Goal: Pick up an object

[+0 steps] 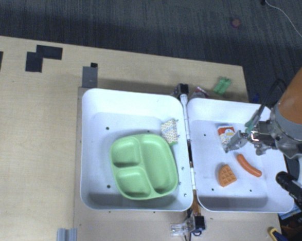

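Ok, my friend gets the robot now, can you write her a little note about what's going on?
Gripper: low in the right bin, right beside the small white-and-red packet; I can't tell whether it has a grip on it.
Right bin also has: orange sausage and waffle, both lying loose on the floor.
Left bin has: green divided plate and a small patterned piece at the plate's top right.
Done: arm has reached the packet.
Left: nothing visibly lifted yet, so a grasp and a lift are needed.
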`<state>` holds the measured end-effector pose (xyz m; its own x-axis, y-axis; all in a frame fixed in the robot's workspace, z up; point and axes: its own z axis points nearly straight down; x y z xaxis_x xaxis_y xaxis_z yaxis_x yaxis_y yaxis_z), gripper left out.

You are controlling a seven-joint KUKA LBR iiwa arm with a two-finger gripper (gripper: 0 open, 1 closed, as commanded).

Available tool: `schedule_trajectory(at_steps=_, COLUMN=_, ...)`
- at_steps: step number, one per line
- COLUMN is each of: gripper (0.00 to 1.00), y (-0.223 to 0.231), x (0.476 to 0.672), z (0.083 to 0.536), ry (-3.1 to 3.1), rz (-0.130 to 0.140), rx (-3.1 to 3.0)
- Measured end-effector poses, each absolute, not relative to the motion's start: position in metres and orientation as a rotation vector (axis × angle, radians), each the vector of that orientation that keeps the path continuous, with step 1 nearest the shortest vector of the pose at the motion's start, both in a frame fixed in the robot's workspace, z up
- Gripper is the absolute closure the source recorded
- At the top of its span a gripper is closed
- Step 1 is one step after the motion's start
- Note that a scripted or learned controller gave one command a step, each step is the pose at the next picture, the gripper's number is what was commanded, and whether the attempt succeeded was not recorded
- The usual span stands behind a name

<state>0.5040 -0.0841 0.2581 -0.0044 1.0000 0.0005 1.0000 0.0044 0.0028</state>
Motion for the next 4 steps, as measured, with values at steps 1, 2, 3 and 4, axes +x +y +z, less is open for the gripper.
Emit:
schedule_trajectory(at_steps=1, gripper=0.0, y=-0.102, x=0.486, z=0.122, ry=2.223, rz=0.001, rx=2.22)
schedule_trajectory(at_steps=2, gripper=0.0, y=-0.098, x=0.518, z=0.087, ry=2.221, rz=0.006, rx=2.215)
schedule_trajectory(at_steps=3, gripper=1.0, y=-0.098, x=0.52, z=0.098, ry=2.218, rz=0.013, rx=2.211)
schedule_trajectory(at_steps=4, gripper=1.0, y=-0.028, x=0.592, z=0.185, ry=2.225, rz=0.007, rx=2.214)
